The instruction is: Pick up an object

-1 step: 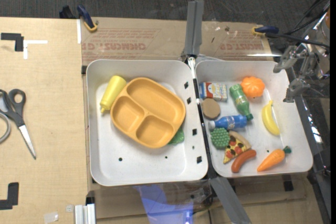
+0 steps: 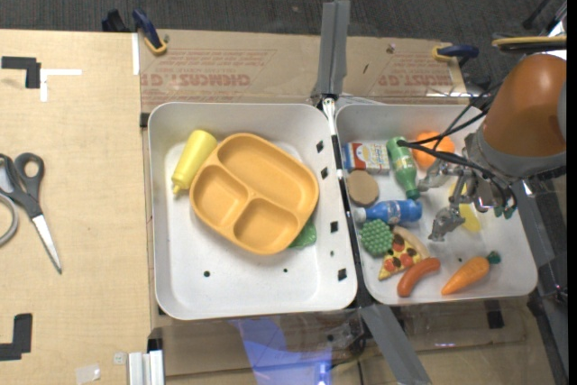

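Clearly, the gripper [image 2: 458, 210] is seen low in the right bin [image 2: 518, 282], its fingers spread and nothing gripped between them. A yellow piece [image 2: 470, 218] lies just beside the fingertips, on the arm's side. The carrot [image 2: 468, 274] lies nearer the front wall, its long axis slanted. The arm [image 2: 527, 108] is reached in from the right, wrist pointed down.

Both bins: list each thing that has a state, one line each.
Yellow divided plate: right side up, in the left bin, overlapping a green item.
Yellow bottle: lying down beside the plate.
Blue bottle: lying on its side, right bin.
Green bottle: lying down.
Gripper: low over the right bin.
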`<state>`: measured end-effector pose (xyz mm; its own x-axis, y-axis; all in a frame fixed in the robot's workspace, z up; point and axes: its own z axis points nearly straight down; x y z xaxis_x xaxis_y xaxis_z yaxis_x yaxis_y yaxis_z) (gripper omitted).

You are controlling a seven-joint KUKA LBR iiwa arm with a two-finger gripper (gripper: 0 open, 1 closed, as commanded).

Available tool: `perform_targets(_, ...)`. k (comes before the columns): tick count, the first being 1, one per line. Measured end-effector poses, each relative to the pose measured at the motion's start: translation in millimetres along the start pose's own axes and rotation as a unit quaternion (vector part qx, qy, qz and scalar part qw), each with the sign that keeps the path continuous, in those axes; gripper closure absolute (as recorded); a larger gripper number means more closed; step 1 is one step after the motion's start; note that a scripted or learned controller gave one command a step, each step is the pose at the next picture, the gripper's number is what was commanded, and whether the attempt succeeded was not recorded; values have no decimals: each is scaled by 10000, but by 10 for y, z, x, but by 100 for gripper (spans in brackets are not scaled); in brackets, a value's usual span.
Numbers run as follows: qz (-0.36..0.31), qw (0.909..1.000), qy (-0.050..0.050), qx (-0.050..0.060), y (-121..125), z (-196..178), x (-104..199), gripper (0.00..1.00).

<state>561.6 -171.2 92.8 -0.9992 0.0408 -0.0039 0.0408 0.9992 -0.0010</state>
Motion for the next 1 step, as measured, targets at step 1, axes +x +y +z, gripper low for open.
perform_targets(1, 885, 9961, 5, 2, 335, -1, -454, 0)
